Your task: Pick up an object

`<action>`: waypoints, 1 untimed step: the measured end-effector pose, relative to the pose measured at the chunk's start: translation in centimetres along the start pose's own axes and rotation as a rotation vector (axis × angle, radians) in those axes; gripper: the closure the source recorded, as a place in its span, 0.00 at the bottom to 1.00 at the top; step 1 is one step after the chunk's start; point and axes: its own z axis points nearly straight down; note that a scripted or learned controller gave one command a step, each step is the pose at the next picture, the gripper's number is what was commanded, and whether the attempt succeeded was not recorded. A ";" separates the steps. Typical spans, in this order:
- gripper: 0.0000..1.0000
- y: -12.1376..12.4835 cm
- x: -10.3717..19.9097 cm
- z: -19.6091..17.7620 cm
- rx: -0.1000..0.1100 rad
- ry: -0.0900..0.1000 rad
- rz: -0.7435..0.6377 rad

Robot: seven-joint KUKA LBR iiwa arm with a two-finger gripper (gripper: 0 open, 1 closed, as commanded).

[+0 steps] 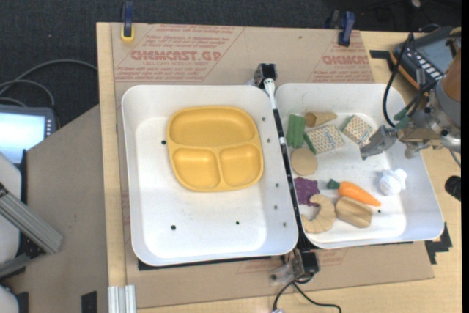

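Nearest, along the front of the right bin (421,227), lie a tan bread-like piece (354,213), a pale curved piece (319,214) and a purple item (305,189), with a toy carrot (357,193) just behind them. A small white object (392,181) sits beside the carrot's tip. Farther back are a round tan disc (303,162), a green piece (296,131), two patterned blocks (325,137) and another (357,129). The left bin (139,179) holds a yellow divided plate (215,147). The gripper (376,143) hovers over the right bin near the patterned blocks; its fingers look empty, though whether they are open I cannot tell. Both bins rest on the tabletop (183,51).
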 end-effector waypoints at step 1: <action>0.00 5.9 1.5 9.4 0.004 0.002 -0.004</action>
